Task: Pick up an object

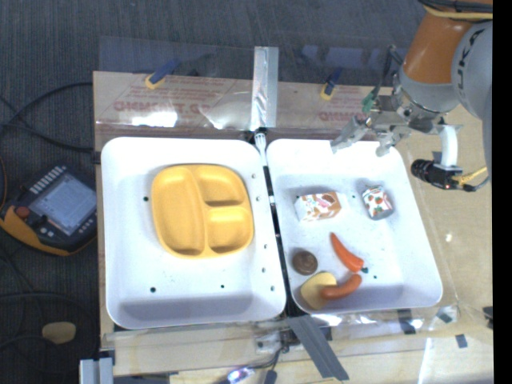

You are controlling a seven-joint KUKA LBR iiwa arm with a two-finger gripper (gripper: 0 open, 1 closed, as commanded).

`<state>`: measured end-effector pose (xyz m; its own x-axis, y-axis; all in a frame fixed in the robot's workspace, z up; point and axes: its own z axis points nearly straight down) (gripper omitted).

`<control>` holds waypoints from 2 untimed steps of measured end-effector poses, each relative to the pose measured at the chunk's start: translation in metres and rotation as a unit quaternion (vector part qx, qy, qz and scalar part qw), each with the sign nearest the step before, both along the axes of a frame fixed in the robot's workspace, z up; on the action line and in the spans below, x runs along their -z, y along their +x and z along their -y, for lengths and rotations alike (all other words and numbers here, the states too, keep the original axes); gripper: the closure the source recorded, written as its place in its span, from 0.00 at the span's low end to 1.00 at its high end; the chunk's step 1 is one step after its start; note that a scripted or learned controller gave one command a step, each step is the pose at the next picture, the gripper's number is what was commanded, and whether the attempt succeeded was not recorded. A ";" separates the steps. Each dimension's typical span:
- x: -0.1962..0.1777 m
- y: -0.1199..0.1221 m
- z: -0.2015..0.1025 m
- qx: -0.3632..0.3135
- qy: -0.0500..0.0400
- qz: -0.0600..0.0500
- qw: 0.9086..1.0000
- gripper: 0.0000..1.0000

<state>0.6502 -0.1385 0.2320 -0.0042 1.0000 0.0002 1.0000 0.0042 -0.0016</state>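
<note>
In the right bin: small orange carrot, likely light, hard, slick; best pinched mid-length. Gripper spread open, holding nothing.

Your tally, bins first: two white bins on the counter, left bin and right bin. Left bin: you have one yellow divided tray. Right bin: you can count six items, namely one printed white packet, one small wrapped cube, one orange carrot, one brown round disc, one sausage and one pale yellow piece beneath it. Off the bins: one teach pendant at the left.
</note>
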 end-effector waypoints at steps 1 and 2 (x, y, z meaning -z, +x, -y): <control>0.138 -0.036 0.074 -0.134 0.000 0.003 0.991 0.00; 0.143 -0.004 0.004 0.009 -0.001 0.005 1.000 0.00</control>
<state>0.6463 -0.1424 0.0888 0.0130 0.9999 -0.0026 0.9999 -0.0130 0.0092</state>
